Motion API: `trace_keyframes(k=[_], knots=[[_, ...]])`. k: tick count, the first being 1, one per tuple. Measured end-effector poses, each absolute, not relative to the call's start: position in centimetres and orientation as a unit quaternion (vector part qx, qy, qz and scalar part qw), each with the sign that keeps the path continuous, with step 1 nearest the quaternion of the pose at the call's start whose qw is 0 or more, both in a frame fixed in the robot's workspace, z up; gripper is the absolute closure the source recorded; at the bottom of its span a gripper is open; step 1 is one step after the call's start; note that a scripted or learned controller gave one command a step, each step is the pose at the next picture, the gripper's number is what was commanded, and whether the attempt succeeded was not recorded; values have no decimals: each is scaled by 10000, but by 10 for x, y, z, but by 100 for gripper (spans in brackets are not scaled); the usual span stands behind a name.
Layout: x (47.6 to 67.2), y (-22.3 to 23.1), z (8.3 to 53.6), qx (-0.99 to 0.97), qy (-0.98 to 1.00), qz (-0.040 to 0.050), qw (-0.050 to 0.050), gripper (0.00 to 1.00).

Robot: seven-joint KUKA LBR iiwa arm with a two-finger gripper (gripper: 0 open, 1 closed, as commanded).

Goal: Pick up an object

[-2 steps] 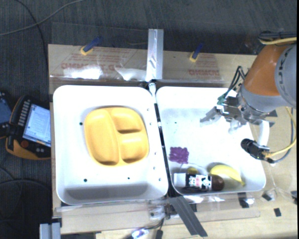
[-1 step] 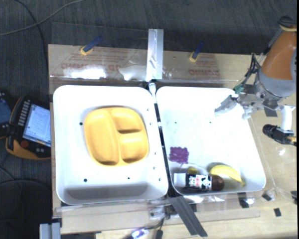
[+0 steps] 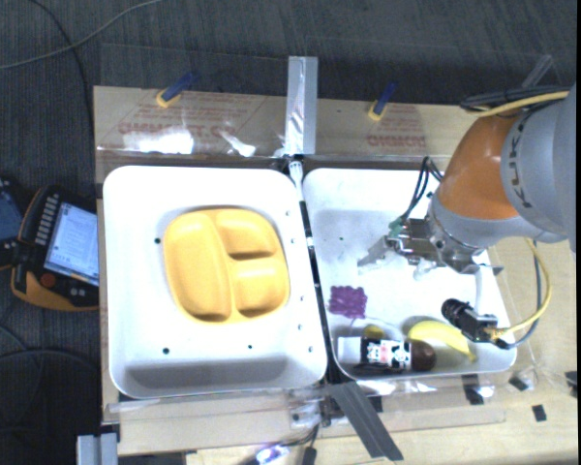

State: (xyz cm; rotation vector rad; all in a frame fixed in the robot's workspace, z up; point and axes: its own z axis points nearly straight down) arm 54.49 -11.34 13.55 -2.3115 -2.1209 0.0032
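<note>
Dark bottle (image 3: pixel 395 355) and banana (image 3: pixel 442 337) line the right bin's (image 3: pixel 344 206) near wall; approach step, nothing lifted.
End effector (image 3: pixel 407 250) hovers mid-bin, seemingly spread and empty, though blurred. Purple grape cluster (image 3: pixel 348 301) lies near; next it must descend squarely over one item and clamp. Yellow divided plate (image 3: pixel 226 263) sits in the left bin (image 3: pixel 136 260).

2 white bins (image 3: pixel 126 260), smooth plastic. Yellow tray (image 3: pixel 228 264), matt plastic. Bottle (image 3: pixel 392 354), glossy, paper label. Carpet (image 3: pixel 368 17), rough cloth.

A yellow tray (image 3: pixel 227 263) sits in white, near purple grapes (image 3: pixel 348 300) and a yellow banana (image 3: pixel 440 336).
</note>
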Motion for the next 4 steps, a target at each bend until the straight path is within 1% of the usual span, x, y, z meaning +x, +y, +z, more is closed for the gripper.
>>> trace_keyframes(k=[1, 2, 3, 4], knots=[[587, -157, 90, -7071, -7071, -22, -33, 0], [493, -130, 90, -7387, -6740, -29, -43, 0], [565, -97, 90, -6834, -7300, -31, -61, 0], [598, -102, 90, -7117, -7025, -29, -30, 0]])
